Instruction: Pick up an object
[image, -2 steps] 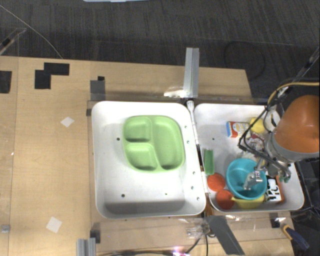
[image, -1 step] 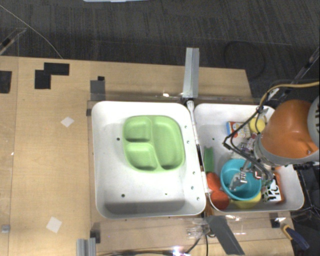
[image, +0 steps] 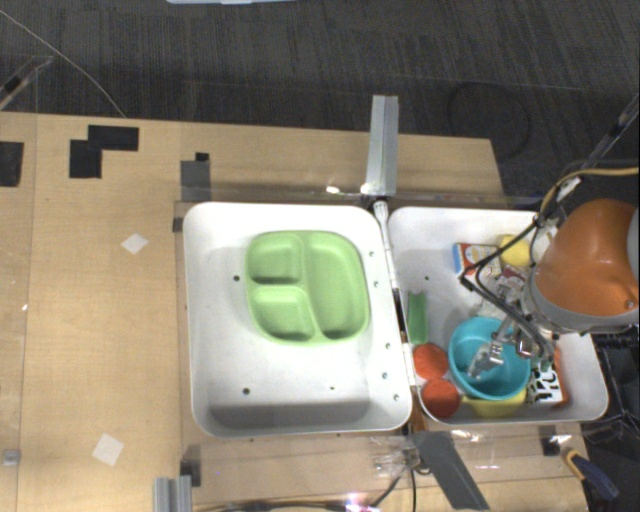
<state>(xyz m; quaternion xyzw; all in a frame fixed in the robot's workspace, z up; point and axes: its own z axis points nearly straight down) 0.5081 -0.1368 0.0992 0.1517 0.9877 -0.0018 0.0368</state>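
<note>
The right-hand shallow white plastic bin (image: 588, 392) carries the clutter. The round blue plastic bowl (image: 490, 358) sits near its front edge, atop a yellow item. The two-finger gripper (image: 487, 361) hangs directly over the bowl's hollow, tips inside its rim; whether the pincer is spread or pressed together cannot be told.

Divided tray (image: 305, 285) in the left bin (image: 215, 400); bowl (image: 487, 360) and box (image: 475, 258) in the right bin (image: 430, 240).
</note>
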